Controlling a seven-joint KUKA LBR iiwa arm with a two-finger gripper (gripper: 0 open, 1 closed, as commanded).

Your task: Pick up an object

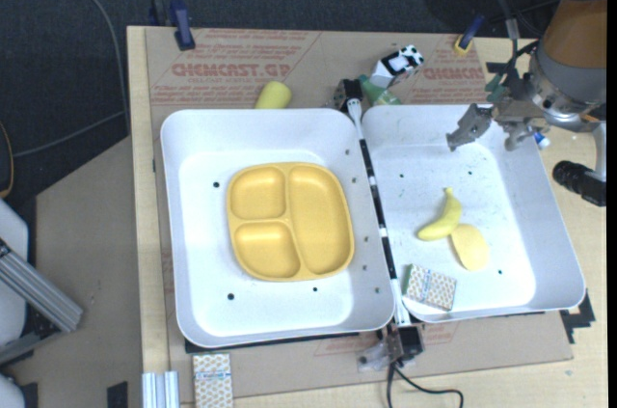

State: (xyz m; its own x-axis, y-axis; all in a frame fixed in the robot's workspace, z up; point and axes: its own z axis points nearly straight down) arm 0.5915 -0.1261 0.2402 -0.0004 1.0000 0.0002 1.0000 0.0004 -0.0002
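Look at the right bin (pixel 540 204) first. A small yellow banana (pixel 442 220) lies near its middle, and a flat pale yellow oval piece (pixel 470 247) sits just beside it, touching or almost touching its lower end. A little checkered packet (pixel 430 287) rests at the near left corner of that bin, partly over the rim.

The fingers (pixel 492 128) hang above the far side of the right bin, well apart from the banana. You can see a grey finger (pixel 469 127) pointing left and a shorter one (pixel 514 138) to its right, with a gap between them, so they look spread open. Nothing sits between them. They are small and a bit blurry, so you cannot tell how wide the gap really is.

The grey arm (pixel 569 68) with its orange band (pixel 578 30) comes in from the right, and its top is cut off by the edge.

The left bin (pixel 193 204) holds a yellow plate with three sections (pixel 289 221).

On the table (pixel 231 64) behind the bins you see a small yellow thing (pixel 274 95), and a black and white toy (pixel 400 63) next to some dark bits that are hard to make out. A blue clamp (pixel 180 24) sits at the far left edge of the table. Another checkered packet (pixel 212 379) lies on the near side.
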